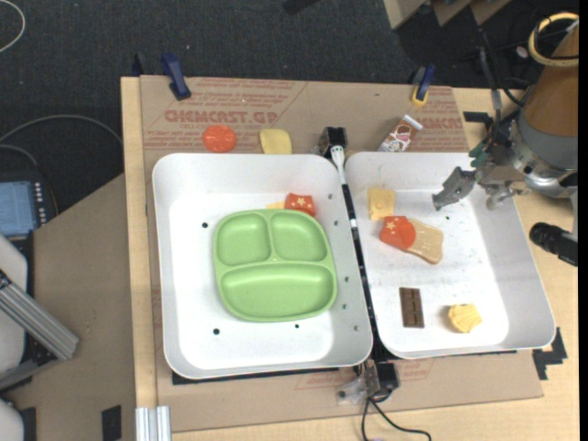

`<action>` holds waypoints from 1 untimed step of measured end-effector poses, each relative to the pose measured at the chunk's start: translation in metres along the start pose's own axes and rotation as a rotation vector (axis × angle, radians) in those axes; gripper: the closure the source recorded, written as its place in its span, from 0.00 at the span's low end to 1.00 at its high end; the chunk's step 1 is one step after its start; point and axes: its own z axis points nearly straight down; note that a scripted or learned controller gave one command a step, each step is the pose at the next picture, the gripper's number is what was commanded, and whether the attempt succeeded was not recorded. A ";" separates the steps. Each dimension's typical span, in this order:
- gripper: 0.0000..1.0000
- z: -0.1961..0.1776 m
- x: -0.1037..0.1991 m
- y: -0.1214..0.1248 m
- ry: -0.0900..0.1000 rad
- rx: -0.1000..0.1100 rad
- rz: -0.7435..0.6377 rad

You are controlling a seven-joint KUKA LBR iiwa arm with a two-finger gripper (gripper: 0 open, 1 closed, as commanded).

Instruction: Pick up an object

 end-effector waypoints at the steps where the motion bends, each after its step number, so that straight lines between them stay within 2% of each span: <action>1: 0.00 0.061 0.037 0.014 0.003 0.007 -0.003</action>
